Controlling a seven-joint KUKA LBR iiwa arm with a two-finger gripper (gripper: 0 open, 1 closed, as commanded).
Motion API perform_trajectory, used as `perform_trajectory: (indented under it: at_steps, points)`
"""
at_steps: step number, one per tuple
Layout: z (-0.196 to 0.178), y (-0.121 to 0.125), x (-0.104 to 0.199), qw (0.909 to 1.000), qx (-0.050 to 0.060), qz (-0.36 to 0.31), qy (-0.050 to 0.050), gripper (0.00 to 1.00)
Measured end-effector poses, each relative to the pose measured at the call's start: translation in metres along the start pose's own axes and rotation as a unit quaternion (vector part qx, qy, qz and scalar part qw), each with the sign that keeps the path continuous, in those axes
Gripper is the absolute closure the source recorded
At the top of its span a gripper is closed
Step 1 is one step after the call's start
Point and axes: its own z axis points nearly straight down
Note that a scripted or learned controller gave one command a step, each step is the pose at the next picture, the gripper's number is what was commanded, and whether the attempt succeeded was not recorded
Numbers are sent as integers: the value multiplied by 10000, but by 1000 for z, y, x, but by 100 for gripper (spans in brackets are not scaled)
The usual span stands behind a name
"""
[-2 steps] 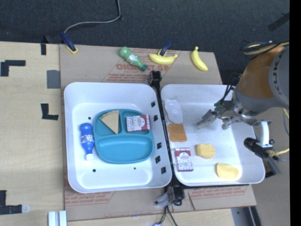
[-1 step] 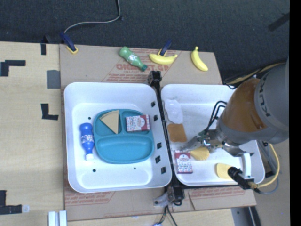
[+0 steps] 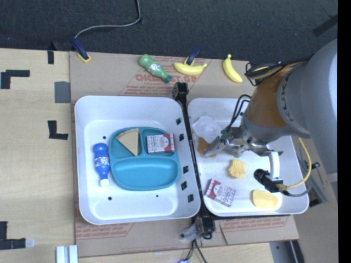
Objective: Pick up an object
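Overhead, red print on the cardboard (image 3: 148,84) under the 2 bins is too blurred to read, as are the red-and-white cartons' (image 3: 220,193) labels. Low in the right bin (image 3: 296,201), the gripper (image 3: 226,143) sits beside a brown item (image 3: 204,145); its grasp cannot be told.

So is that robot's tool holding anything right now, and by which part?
Cannot be told: the tool sits low over the brown item in the right bin, its tips unclear.
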Motion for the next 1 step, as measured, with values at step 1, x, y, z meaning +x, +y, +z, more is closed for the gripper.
perform_trajectory:
  at_steps: [1]
  points:
    - [0,-31,-12,10000,-3,3,-5,0]
